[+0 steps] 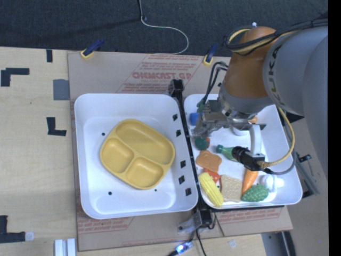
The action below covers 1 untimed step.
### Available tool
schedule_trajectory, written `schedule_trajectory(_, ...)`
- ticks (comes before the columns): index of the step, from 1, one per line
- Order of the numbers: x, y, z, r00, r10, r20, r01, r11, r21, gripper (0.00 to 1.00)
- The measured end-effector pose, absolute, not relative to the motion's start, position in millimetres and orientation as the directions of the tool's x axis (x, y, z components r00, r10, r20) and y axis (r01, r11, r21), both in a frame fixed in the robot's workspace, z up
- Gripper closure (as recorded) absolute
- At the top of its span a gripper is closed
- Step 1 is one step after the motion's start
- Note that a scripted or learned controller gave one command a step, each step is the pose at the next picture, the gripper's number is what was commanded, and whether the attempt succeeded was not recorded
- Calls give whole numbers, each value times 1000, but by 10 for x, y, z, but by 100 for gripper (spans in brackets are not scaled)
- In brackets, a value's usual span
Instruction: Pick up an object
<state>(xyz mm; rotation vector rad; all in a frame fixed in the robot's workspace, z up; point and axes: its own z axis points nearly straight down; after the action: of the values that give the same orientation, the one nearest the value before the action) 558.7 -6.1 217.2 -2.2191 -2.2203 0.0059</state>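
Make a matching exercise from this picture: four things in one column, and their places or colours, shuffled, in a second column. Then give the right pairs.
Things:
1. divided plate
2. corn cob
3. carrot
4. gripper

Places or colours:
A. orange, in the right bin beside the green leafy toy
B. over the right bin's left part, near the divider
C. yellow, alone in the left bin
D. yellow, at the right bin's front left corner

Pairs: 1-C, 2-D, 3-A, 4-B

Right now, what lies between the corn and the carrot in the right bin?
In the camera view, a tan cracker or bread slice lies between the corn and the carrot, near the right bin's front wall.
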Motion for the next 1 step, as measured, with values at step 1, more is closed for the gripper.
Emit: schedule_trajectory(1,5589,57,2172,-3,1000,0,1000,3,-3,100)
